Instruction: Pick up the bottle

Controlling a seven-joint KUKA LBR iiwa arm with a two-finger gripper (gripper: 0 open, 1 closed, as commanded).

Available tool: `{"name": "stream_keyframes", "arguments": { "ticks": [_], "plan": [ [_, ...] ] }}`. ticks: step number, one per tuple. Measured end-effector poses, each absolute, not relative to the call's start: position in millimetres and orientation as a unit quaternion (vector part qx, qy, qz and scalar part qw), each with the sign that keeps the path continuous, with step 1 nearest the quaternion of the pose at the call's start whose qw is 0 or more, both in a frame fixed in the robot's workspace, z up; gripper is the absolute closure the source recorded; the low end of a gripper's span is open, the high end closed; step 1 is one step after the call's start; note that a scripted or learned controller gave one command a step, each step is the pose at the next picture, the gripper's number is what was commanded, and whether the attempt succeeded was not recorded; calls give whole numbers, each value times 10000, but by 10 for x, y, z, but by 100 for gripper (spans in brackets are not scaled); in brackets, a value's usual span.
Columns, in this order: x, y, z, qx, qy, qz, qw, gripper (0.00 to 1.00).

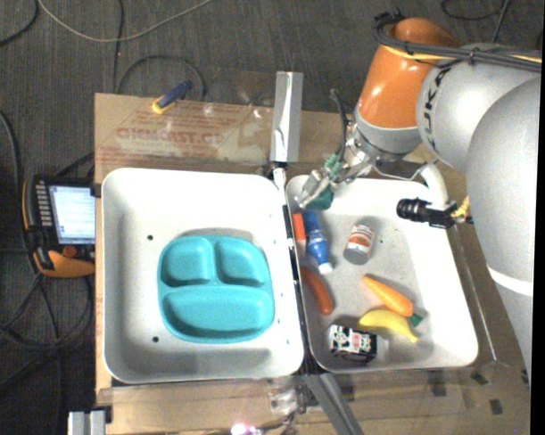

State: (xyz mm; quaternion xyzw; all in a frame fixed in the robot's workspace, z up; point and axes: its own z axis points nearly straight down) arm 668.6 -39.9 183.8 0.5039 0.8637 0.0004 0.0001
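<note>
The bottle (317, 247) is blue with a white end and lies on its side along the left wall of the right bin (448, 290). My gripper (314, 192) hangs over the far left corner of that bin, just beyond the bottle's far end. Its teal tip is close to the bottle, and I cannot tell whether they touch. Nothing is visibly held.
Around the bottle lie an orange marker (298, 227), a red pepper-like piece (321, 292), a small can (359, 243), a carrot (388, 295), a banana (390, 323) and a black box (352, 342). The left bin (130, 198) holds a teal divided plate (216, 287).
</note>
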Motion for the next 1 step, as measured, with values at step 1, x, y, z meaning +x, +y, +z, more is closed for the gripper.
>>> {"name": "stream_keyframes", "arguments": {
  "ticks": [1],
  "plan": [
    [6078, 34, 2277, 6641, 7476, -13, -5, 100]
  ]
}}
